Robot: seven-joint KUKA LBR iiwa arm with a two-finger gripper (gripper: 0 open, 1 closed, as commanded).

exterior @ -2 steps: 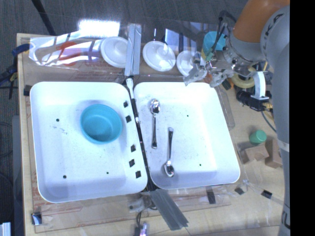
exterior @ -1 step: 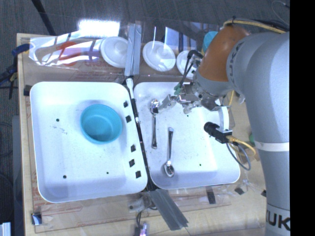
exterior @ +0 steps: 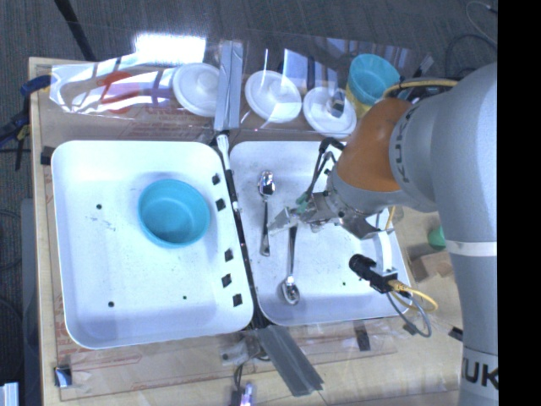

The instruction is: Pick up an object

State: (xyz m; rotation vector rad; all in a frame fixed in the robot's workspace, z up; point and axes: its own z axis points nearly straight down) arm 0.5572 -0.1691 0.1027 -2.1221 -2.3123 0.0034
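A blue bowl [exterior: 175,212] sits upright in the left bin [exterior: 84,311]. Two metal spoons lie in the right bin [exterior: 338,311]: one spoon [exterior: 265,210] with its bowl at the far end, the other spoon [exterior: 290,265] with its bowl near the front edge. My gripper [exterior: 297,211] reaches in from the right, low over the right bin, beside the upper part of the second spoon's handle and just right of the first spoon. I see nothing clearly held between its fingers.
Behind the bins stand white lids [exterior: 196,87], a blue cup [exterior: 372,76] and a clear plastic sheet. The bins' divider with black clips [exterior: 228,227] runs down the middle. A cable and black connector [exterior: 372,271] hang over the right bin's near right corner.
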